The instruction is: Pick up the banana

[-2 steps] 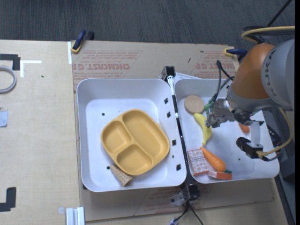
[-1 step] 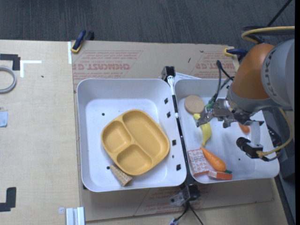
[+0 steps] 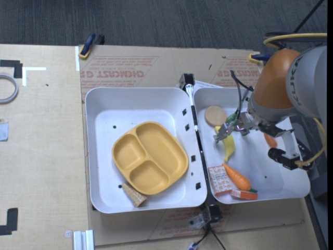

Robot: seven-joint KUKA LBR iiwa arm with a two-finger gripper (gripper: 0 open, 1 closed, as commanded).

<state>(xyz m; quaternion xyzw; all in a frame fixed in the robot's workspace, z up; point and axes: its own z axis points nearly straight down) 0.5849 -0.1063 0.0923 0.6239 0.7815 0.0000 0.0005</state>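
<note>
Camera view, looking down on both bins.

Right bin (image 3: 291, 189): the banana (image 3: 229, 146) lies in the left half of this bin, near the divide between the two bins, a short yellow curve running roughly top to bottom in the frame. Its upper end sits directly at the gripper (image 3: 225, 133); the rest of the fruit extends down-frame from the fingertips.

Gripper: reaches in from the right of the frame, metal fingers pointing left and slightly down. The fingers look slightly spread, tips just above or against the banana's upper end. Cannot tell whether they actually touch it; the banana is not visibly pinched between them and appears to rest on the bin floor.

Other contents of the right bin: a round tan disc (image 3: 215, 115) up-frame of the gripper, close to it. A carrot (image 3: 238, 177) lies down-frame of the banana, near but apart. A red-and-white packet (image 3: 219, 179) sits just left of the carrot, against the bin's left wall.

Left bin (image 3: 99, 155): a yellow divided plate (image 3: 150, 157) at centre, with a brown cracker-like piece (image 3: 134, 194) at its lower edge.

Arm (image 3: 291, 82): grey with orange band, upper right of the frame.
</note>
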